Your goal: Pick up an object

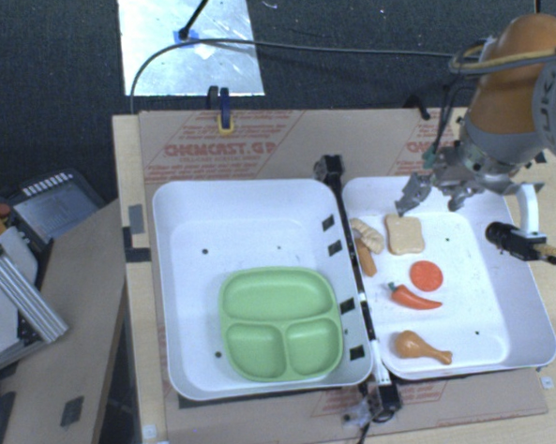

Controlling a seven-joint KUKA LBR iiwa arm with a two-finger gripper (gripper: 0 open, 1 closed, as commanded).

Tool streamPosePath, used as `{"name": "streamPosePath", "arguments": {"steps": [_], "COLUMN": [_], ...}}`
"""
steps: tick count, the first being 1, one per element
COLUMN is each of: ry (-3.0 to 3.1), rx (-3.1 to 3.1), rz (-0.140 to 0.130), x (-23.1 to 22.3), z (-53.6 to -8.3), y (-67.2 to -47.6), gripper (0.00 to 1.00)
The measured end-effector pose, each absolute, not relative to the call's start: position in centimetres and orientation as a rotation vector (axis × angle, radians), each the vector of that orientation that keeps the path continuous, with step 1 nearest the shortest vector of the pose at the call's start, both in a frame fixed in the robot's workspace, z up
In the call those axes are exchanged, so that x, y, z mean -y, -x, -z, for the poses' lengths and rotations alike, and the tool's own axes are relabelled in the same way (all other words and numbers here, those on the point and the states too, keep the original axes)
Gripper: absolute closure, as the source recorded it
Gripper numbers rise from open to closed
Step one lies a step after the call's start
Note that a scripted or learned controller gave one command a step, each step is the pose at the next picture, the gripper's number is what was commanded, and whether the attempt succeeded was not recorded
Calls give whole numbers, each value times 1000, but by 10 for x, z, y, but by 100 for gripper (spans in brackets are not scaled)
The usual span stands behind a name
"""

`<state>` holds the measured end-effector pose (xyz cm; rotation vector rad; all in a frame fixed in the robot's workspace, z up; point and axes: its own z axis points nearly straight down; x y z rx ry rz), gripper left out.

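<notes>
two shallow white bins sit side by side on your bench, the left bin [179,213] holding a pale green plastic divided plate [280,321] with three compartments, set toward the near edge. the right bin [520,338] carries the small toy foods: a tan slice of toy bread [405,234] near the far side, a pale beige pastry-like piece [365,235] just left of it with a thin tan stick-shaped piece [366,259] touching it, a round red tomato slice [426,275] below the bread, a red-orange chilli pepper with a green stem [415,297] just under that, and a tan drumstick-shaped piece [422,347] toward the near edge.

your two-finger gripper [436,195] hangs over the far edge of the right bin, just above and right of the bread slice — its dark fingers look spread apart, with nothing between them. every item lies flat on the bin floor, none of them lifted.
</notes>
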<state>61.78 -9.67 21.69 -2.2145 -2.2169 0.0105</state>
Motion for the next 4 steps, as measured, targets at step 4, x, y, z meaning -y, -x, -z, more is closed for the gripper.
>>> {"name": "streamPosePath", "arguments": {"steps": [4], "ry": [2226], "rx": [2229], "rz": [5], "x": [97], "z": [-85], "y": [-631], "gripper": [0]}}
